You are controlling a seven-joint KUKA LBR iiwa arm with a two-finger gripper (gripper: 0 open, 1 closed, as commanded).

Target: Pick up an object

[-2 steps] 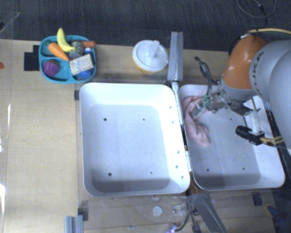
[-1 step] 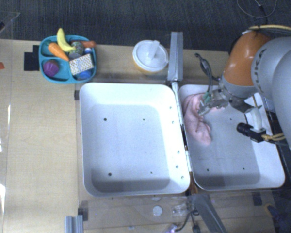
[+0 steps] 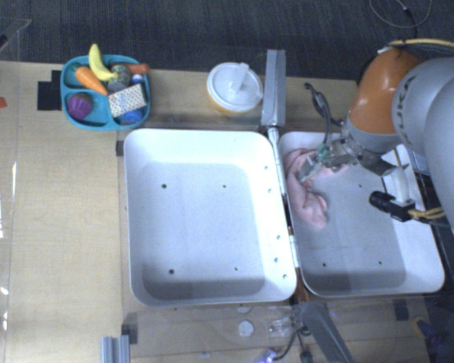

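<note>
A crumpled pink cloth (image 3: 309, 197) lies in the right bin (image 3: 363, 263), against its left wall near the back. My gripper (image 3: 323, 159) reaches in from the right and sits low over the cloth's upper end, with pink fabric showing right around its tip. The wrist hides the contact point, so I cannot tell whether any cloth is between the fingers.
The left bin (image 3: 204, 218) stands beside the right one. Behind the bins are a blue tray (image 3: 104, 93) of toy food, a white lidded cup (image 3: 234, 88) and a grey metal post (image 3: 272, 89). The arm's bulk covers the right bin's back right corner.
</note>
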